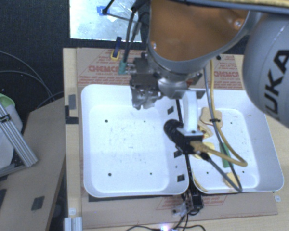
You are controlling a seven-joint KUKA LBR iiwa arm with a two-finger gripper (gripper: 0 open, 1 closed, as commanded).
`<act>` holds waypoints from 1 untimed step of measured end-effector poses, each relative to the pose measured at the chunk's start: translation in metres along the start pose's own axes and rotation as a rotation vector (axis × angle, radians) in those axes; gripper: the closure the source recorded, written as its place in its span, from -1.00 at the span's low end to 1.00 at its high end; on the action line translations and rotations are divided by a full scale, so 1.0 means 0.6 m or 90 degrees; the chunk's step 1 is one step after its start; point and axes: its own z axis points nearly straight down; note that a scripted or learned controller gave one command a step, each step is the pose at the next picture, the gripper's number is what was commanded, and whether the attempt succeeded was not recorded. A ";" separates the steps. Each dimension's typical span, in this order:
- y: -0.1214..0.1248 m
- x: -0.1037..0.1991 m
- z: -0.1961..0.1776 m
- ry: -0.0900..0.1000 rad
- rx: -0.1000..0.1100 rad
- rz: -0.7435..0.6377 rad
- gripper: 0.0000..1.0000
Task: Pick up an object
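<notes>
My gripper (144,100) hangs over the back edge of the left bin (98,143), near its right half. Nothing shows beneath it or in its grasp. In the right bin (260,143) lie a pale tan object (213,121) toward the back left and a thin green stick (226,159) nearer the middle. A yellowish piece (208,146) lies between them; the arm's fittings partly hide it. The gripper is well to the left of all these things.
The big grey and orange arm body (197,23) covers the back of both bins. Cardboard (94,66) lies under the bins. A metal frame and a green thing (5,124) stand off the bench at the left.
</notes>
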 end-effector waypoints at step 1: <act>0.014 -0.102 -0.148 0.001 -0.009 0.009 1.00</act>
